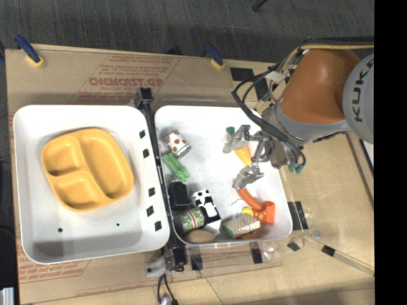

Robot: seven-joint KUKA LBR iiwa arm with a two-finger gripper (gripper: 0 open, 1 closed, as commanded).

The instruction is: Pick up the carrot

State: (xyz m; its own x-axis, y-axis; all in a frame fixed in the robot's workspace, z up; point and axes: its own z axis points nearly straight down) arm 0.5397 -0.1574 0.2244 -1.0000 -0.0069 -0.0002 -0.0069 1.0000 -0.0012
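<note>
The carrot, a small orange piece, lies in the upper right part of the right bin. My gripper hangs right over it, reaching in from the right. One grey finger stands on the carrot's far side and the other finger on its near side. The fingers are spread wide and open, and most of the carrot is hidden by the gripper body.
Near the right bin's front right corner lie an orange-red toy and a netted item. A red-and-white can, a green toy, a cow figure and a green can line its left side. The left bin holds a yellow divided plate.
</note>
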